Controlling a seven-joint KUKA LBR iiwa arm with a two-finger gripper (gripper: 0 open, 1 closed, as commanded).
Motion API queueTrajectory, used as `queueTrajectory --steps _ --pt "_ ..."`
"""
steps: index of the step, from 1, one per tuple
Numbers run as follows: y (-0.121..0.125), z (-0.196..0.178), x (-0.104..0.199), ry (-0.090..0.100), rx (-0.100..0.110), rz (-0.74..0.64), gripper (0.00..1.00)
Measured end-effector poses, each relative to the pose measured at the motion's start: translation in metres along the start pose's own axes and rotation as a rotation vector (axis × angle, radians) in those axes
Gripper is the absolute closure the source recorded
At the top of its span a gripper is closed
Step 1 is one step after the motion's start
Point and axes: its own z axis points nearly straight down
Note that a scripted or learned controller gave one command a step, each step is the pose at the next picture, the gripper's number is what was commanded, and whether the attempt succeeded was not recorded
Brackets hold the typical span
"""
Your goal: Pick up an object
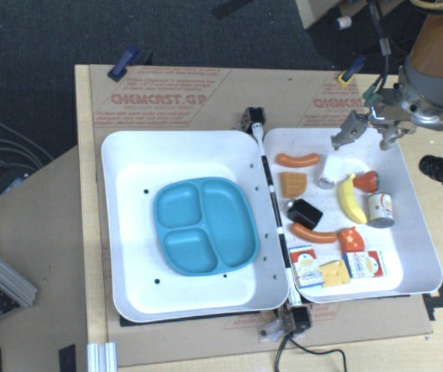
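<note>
The right bin [415, 242] holds several toy foods. These include a sausage [298, 160], a waffle square [293, 183], a black block [305, 211], a second sausage [313, 235], a banana [351, 200], a red piece [367, 180] and a small can [379, 209]. My gripper [362, 139] hangs over the bin's far edge, above and behind the banana. It is open, with nothing between its fingers [344, 136].
The left bin [120, 208] bears a blue divided plate [204, 225]. Small cartons [306, 267] and a cheese wedge [332, 273] lie at the right bin's near edge. A black clamp [254, 118] sits where the bins meet at the back.
</note>
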Motion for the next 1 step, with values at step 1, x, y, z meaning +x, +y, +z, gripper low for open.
queueTrajectory --steps 1 --pt "0.0211 0.1594 -0.0199 0.001 0.004 0.001 0.00"
